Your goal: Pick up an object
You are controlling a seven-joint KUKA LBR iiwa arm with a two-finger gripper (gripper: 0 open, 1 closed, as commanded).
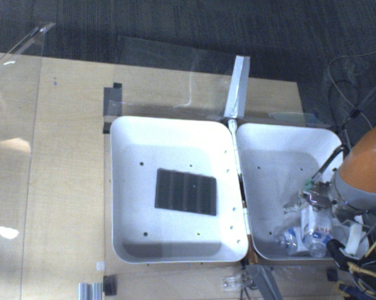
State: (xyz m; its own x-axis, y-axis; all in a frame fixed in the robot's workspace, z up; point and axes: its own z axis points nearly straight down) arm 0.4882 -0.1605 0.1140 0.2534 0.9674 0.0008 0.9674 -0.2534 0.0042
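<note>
My pincer (314, 215) hangs low in the right bin (269, 150), near its right wall, and I cannot tell how it is set or whether it grips anything. Just below it, in the bin's near right corner, lies a small heap of clear plastic items (301, 239), perhaps crumpled bottles with blue marks; that heap is what I mean to pick from. The pincer sits just above the heap, possibly touching it. To do this step well, I judge I should centre over one single piece, come straight down, close firmly, and lift slowly, because clear crumpled plastic may slip or drag its neighbours. The corner walls leave little room. The left bin (128, 175) holds a dark ribbed rectangular pad (186, 191). Both bins rest on a pale wooden surface (50, 171).
</note>
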